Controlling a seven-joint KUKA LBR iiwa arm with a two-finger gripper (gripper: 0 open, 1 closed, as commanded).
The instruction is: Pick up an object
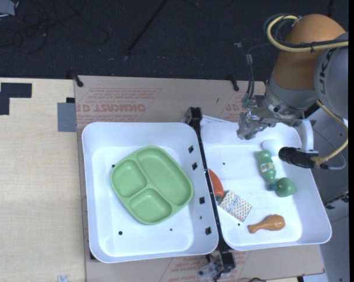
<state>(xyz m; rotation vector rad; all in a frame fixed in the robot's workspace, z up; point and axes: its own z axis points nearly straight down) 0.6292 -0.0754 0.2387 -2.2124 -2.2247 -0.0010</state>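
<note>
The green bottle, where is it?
The green bottle lies in the right bin near its right wall, just above a green ball and below the gripper.

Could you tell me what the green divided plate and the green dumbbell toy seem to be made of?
The green divided plate looks like moulded plastic with a matte finish: uniform colour, soft rounded compartment ridges. The green dumbbell toy seems plastic or rubber, slightly glossy, with faint highlights; the view leaves that open.
</note>
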